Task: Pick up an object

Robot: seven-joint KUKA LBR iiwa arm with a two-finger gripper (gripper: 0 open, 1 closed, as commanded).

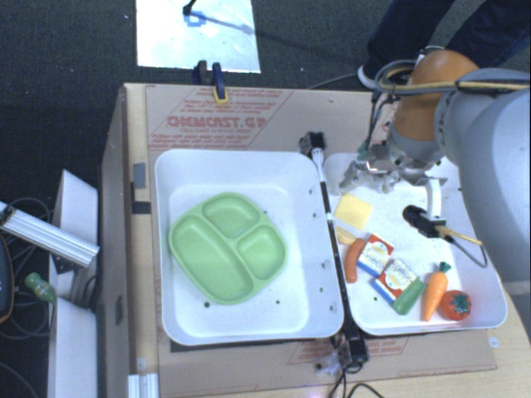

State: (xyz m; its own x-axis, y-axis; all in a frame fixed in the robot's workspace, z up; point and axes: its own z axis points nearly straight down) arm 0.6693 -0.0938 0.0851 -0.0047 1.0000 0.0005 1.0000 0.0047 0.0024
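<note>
Board under the bins: the brown protective sheet [217,116] on the desk carries red print, the largest line reading roughly "CHEMCAST GP".
Smaller print on that sheet: further red lines above and below the large word, too small to read.
Packet in the right bin: a red-and-white packet [383,267] bears printing, blurred beyond reading.
Other items: no legible text, numbers or signs.

This was a robotics lab: a grey arm [485,131] with an orange band reached over a table [216,110] topped with printed board, two white bins [249,168] clamped side by side, loose cables [21,214] at the edge, dark carpet [66,48] underneath, toy food [431,293] for testing.
</note>
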